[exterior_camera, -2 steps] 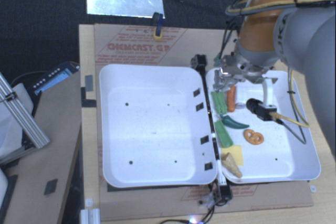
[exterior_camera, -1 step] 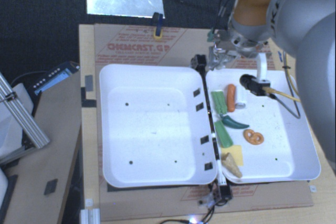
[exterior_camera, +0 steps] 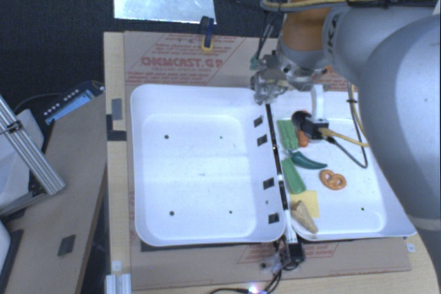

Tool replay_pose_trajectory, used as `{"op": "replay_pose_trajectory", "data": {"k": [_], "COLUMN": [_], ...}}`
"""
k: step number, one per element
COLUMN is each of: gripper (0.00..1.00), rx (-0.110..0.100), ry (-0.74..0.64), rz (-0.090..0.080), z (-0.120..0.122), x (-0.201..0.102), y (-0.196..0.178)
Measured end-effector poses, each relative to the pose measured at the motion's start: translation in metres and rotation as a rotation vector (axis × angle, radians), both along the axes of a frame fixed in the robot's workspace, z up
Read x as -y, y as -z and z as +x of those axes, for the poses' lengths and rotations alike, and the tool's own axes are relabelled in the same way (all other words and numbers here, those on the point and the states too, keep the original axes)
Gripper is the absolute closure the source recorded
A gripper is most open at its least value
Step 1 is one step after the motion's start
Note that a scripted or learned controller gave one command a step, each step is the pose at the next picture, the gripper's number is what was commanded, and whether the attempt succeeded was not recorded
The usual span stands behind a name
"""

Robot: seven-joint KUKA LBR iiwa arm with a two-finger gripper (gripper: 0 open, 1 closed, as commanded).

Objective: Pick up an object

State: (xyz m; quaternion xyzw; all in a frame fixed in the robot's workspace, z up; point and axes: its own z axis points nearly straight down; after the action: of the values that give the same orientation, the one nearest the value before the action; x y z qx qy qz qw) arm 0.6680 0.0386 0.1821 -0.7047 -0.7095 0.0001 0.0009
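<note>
Camera view places the gripper (exterior_camera: 265, 89) over the divider (exterior_camera: 278, 162) at the bins' far end, its opening not discernible, so a descent could be fouled there, well short of the pretzel (exterior_camera: 333, 180) in the right bin (exterior_camera: 365, 217).

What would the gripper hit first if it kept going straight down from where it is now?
Most likely the ridge where the two bins meet, near its far end: the gripper points down above that ridge. The green strip lies just to its right. Depth is hard to judge from this view.
</note>
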Motion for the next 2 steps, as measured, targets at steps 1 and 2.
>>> {"op": "replay_pose_trajectory", "data": {"k": [1, 2], "gripper": [1.00, 1.00], "rx": [0.015, 0.005], "ry": [0.002, 0.005], "rz": [-0.001, -0.001], "z": [0.003, 0.001], "x": [0.012, 0.021], "y": [-0.127, -0.138]}}
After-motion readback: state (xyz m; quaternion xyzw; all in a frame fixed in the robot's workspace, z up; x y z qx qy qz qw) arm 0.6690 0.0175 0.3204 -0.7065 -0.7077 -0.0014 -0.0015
